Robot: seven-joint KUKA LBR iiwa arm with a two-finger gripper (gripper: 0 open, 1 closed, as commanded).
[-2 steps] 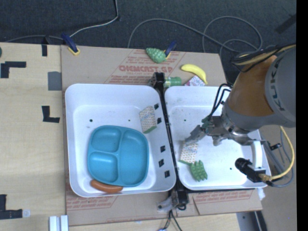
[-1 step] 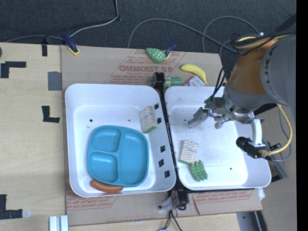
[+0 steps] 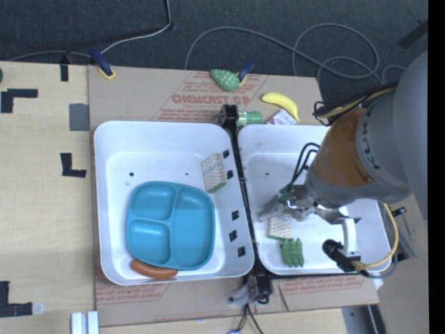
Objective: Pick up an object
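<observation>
Nearest the table's front edge, in the left bin point(image 3: 111, 186), an orange sausage-shaped toy point(image 3: 153, 270) lies against the front wall, touching the rim of a blue divided plate point(image 3: 170, 225) that fills the bin's middle. In the right bin point(image 3: 261, 155), a green studded block point(image 3: 292, 252) sits near the front wall, with a pale waffle-patterned piece point(image 3: 280, 227) just behind it. The grey arm's jaws point(image 3: 286, 204) hang just over that waffle piece, low in the bin; whether they are released or clenched cannot be told. A second waffle-patterned piece point(image 3: 214, 171) leans by the left bin's right wall. Beyond the bins, toward the table's far edge, lie a yellow banana point(image 3: 280, 104) and a green knobbly toy point(image 3: 225, 78).
</observation>
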